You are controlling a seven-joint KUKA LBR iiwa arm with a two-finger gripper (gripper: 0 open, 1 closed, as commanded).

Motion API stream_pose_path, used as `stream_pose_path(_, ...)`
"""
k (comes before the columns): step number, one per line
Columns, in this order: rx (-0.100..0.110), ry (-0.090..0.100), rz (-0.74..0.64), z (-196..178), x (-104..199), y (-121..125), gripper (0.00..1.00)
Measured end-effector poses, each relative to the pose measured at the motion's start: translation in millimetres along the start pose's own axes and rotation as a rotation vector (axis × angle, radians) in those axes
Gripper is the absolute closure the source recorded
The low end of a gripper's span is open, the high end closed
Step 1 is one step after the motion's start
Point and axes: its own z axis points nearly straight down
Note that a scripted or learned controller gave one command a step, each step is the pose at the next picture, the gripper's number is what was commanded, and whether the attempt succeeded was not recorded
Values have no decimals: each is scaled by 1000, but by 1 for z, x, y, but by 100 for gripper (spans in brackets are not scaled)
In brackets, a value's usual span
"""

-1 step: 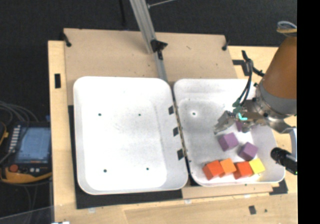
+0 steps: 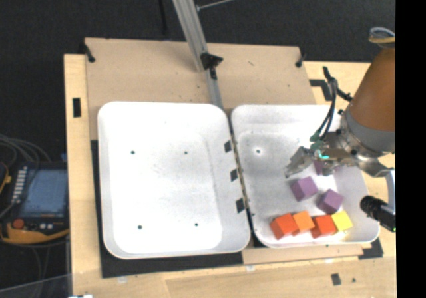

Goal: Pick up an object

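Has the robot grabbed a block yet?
Not yet. The gripper hangs low in the right bin, just above a purple block. Nothing is lifted: the other purple block and the orange, red and yellow ones lie on the bin floor. Grabbing and lifting are left.

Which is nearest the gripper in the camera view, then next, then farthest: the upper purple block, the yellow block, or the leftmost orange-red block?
From the gripper:
1. Upper purple block, just below it.
2. Yellow block, near the bin's lower right.
3. Leftmost orange-red block, row's left end; close to yellow's distance.
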Motion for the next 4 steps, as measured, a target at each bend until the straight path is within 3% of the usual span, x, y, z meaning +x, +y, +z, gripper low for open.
stream_pose_path(3, 10, 0, 1, 167, 6, -1, 0)
stream_pose_path(4, -2, 1, 8, 153, 6, 3, 100)
